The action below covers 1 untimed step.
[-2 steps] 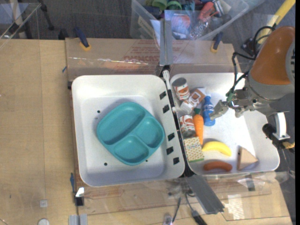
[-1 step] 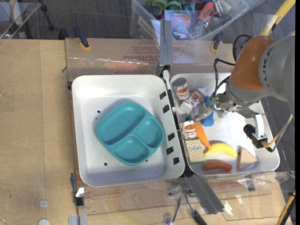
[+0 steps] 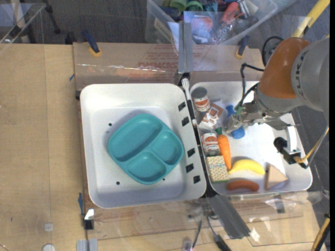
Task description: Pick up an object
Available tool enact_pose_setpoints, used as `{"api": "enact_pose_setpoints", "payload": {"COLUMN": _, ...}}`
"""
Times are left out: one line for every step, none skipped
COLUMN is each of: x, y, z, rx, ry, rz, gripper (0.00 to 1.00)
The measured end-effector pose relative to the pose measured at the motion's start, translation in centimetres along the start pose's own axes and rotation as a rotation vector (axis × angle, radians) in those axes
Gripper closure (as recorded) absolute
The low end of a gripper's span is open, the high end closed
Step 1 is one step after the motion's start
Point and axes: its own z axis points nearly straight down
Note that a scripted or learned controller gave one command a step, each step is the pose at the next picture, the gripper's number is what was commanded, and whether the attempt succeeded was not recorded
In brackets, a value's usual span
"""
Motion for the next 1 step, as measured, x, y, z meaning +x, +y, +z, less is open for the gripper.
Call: {"api": "enact_pose_setpoints", "payload": {"x": 5.71, "y": 5.46, "z": -7.96, "rx": 0.001, "ry": 0.000, "rz": 0.046, "gripper": 1.00}}
